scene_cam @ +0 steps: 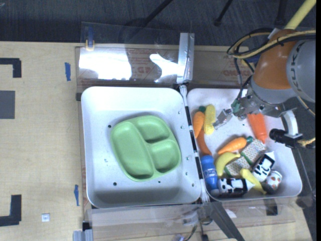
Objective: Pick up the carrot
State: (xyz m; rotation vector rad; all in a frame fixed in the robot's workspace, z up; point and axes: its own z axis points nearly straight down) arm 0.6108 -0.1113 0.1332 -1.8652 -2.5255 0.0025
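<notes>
The carrot is orange with a green top and lies along the left wall of the right bin, next to a yellow corn cob. My gripper hangs over the upper middle of that bin, a short way right of the carrot and the corn. Nothing shows as held. A second orange tapered piece lies just under the wrist, to the gripper's lower right. A third orange piece rests in the bin's middle.
Below the gripper the right bin holds a banana, a blue bottle, black-and-white toys and several other small items. The left bin holds a green divided plate. A clear panel stands behind it.
</notes>
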